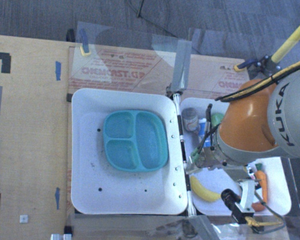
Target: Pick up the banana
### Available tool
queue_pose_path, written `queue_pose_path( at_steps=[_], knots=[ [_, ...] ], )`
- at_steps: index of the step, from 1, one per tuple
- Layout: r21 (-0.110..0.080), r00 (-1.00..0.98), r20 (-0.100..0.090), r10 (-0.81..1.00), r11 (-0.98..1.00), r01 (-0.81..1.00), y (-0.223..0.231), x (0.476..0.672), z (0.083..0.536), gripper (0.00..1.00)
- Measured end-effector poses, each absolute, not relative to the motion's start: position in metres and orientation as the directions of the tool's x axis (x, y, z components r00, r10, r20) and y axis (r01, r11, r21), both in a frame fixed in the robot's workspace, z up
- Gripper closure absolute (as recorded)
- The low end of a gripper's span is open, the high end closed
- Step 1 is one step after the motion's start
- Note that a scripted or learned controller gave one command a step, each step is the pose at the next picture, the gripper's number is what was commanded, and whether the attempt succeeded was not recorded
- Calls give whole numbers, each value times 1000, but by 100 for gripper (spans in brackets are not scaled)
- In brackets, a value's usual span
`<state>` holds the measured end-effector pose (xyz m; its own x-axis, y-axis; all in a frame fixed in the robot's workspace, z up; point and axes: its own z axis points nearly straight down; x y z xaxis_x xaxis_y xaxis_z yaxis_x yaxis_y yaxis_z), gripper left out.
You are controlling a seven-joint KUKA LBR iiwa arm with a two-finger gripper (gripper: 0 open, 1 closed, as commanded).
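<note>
A teal divided plate [136,140] lies in the left white bin [82,189].

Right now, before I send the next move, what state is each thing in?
banana: lying in the right bin, near its left wall, not lifted.
divided plate: flat in the left bin, compartments up.
carrot: lying in the right bin, near the right side.
grey can: seems upright, at the right bin's far left corner.
arm: over the right bin.

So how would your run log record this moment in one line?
arm: over right bin | banana: lying in bin, not held | tray: left bin
</note>
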<state>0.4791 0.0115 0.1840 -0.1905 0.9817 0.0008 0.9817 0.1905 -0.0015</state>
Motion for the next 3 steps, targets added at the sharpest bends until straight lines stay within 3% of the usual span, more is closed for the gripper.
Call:
queue_pose_path(
  at_steps=[1, 2, 3],
  knots=[
    [-1, -190, 1, 982, 190, 982, 11, 479, 184, 0],
    [1, -231, 0, 973, 231, 973, -50, 479, 184, 0],
    [0, -309, 1, 951, 309, 951, -1, 480, 184, 0]
  ],
)
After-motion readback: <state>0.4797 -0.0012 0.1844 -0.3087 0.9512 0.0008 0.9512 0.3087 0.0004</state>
